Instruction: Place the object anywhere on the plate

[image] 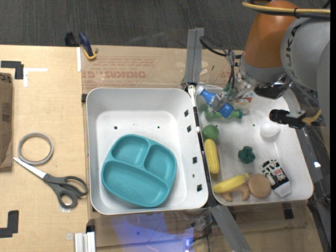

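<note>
A teal plate [139, 169] with three sections lies in the left bin [97, 140], with nothing on it. My gripper [234, 97] hangs low over the back left corner of the right bin [262, 143], under the orange wrist band. Right below it lies a tangle of small toys, among them a blue block [224, 111] and a blue bottle [207, 96]. The arm's wrist hides much of the gripper, and whether anything sits in it cannot be made out.
The right bin also holds a green lime [210, 132], a corn cob [211, 155], a banana [231, 183], a broccoli piece [246, 154], a white egg [270, 130], a bun [259, 186] and a milk carton [275, 176]. Scissors [55, 181] and a tape roll [35, 147] lie on the bench at left.
</note>
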Robot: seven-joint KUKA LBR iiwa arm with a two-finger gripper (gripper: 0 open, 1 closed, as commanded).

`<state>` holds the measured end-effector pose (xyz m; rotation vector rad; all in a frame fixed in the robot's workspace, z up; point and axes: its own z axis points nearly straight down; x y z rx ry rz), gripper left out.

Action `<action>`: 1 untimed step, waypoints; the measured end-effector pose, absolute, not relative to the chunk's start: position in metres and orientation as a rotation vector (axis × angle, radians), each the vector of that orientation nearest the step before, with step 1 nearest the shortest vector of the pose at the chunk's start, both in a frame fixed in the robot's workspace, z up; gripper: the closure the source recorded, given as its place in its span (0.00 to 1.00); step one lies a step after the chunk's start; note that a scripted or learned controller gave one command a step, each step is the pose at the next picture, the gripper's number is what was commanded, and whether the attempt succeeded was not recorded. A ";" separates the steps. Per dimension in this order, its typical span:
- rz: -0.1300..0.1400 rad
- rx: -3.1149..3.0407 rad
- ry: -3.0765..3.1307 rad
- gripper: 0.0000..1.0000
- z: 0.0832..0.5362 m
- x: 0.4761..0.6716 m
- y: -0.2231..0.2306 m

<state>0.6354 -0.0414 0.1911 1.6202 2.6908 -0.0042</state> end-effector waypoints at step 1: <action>-0.004 1.818 2.564 1.00 0.191 0.566 0.033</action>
